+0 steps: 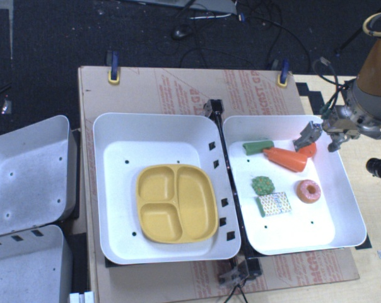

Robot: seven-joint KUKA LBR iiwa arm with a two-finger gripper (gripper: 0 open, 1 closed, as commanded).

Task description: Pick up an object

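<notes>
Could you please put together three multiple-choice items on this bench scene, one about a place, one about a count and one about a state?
1. Where does the yellow divided plate lie?
A. in the left bin
B. in the right bin
C. on the bare bench

2. How many compartments does the plate have?
A. two
B. three
C. five

3. How does the orange carrot stand with the gripper?
A. lifted above the bin
B. lying on the bin floor, under the gripper
C. resting on the plate

Answers: 1 A, the plate sits in the middle of the left bin. 2 B, its ridges mark off three sections. 3 B, the carrot lies flat beside the green block, and the gripper hangs over its right end.
</notes>
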